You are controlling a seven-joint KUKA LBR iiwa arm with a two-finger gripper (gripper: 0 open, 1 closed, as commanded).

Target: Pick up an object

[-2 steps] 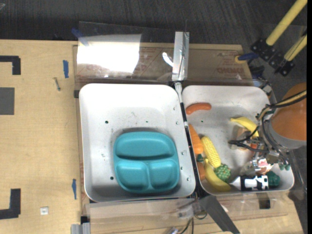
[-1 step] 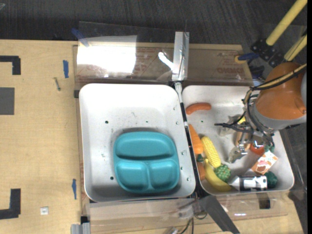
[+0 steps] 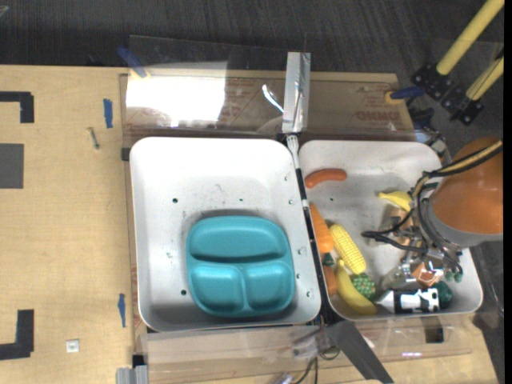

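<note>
- Toys lie in a heap in the right bin (image 3: pixel 472 290), mostly along its left wall.
- There is an ear of corn (image 3: pixel 347 248), with a carrot (image 3: pixel 321 232) just beside it on the left.
- A banana (image 3: pixel 352 288) lies below the corn, touching it. A small green lump sits on the banana, too small to make out.
- A red sausage (image 3: pixel 326 177) lies alone near the top of this bin.
- A small yellow thing (image 3: pixel 397 201) sits by the arm. It is partly hidden.
- The gripper (image 3: pixel 422 272) hangs low in the right bin, near the bottom right corner.
- Wires and metal bits crowd around it, so I cannot tell if its jaws are open or closed.
- A white and black thing (image 3: pixel 410 300) and something green lie just under the gripper. They are hard to make out.
- The arm's orange band (image 3: pixel 474 206) covers part of the bin's right side.
- The left bin (image 3: pixel 160 182) holds a teal tray (image 3: pixel 238 264) with three parts.
- Both bins sit on a brown bench (image 3: pixel 56 238).
</note>
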